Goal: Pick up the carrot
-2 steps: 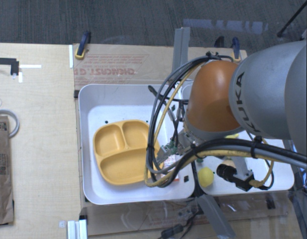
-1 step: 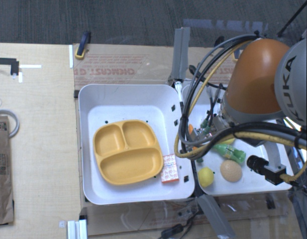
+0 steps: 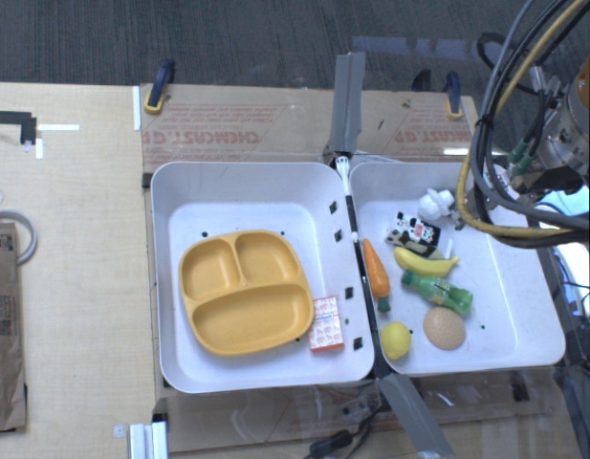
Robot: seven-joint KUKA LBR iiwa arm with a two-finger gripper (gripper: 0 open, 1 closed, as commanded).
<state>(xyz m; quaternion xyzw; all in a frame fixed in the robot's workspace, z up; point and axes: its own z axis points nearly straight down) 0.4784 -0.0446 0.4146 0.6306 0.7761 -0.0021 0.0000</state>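
The carrot (image 3: 375, 270) is orange with a green stub at its near end. It lies lengthwise along the left wall of the right bin (image 3: 524, 347), close to the divider between the bins. The arm comes in from the upper right. Its gripper (image 3: 541, 161) hangs above the right bin's far right side, mostly hidden behind a bundle of black and yellow cables (image 3: 486, 161). It is well to the right of the carrot and holds nothing that I can see.
Around the carrot in the right bin are a banana (image 3: 424, 261), a green bottle (image 3: 444, 295), a lemon (image 3: 396, 339), a tan ball (image 3: 445, 329), a black-and-white toy (image 3: 414, 232) and a white lump (image 3: 434, 202). The left bin (image 3: 170, 256) holds a yellow divided plate (image 3: 247, 291) and a small red box (image 3: 326, 324).
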